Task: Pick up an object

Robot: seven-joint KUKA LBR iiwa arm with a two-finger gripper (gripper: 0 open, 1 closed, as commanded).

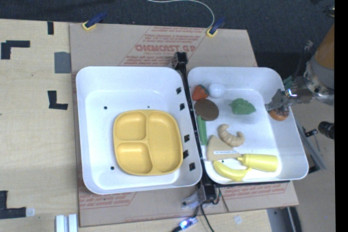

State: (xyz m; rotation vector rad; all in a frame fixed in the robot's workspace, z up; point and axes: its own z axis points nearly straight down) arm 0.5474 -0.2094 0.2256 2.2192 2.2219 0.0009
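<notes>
Here, at frame left, bare wooden bench (pixel 32 133) with black tape marks, then a cardboard sheet (pixel 157 43) under both bins. Left of centre, left bin (pixel 89 84) holding a yellow divided plate (pixel 147 142), with free white floor all round it, widest along the top. Right of the shared rim, right bin (pixel 272 81) crowded down its left and lower parts: red piece (pixel 200 92), white ball (pixel 216 89), brown disc (pixel 206 110), green stick (pixel 202 130) hard against the divider, green leafy lump (pixel 242 106), tan curved piece (pixel 231 136), beige slab (pixel 217 145) partly covered, yellow tool-like toy (pixel 261 161), banana (pixel 228 172). Open floor at the bin's upper right and right side. At right edge, tool (pixel 280 103) over the bin's rim, an orange object (pixel 279 114) just below it; too blurred to tell whether gripped, and finger state cannot be told. Arm (pixel 323 70) cut off by the frame.
</notes>
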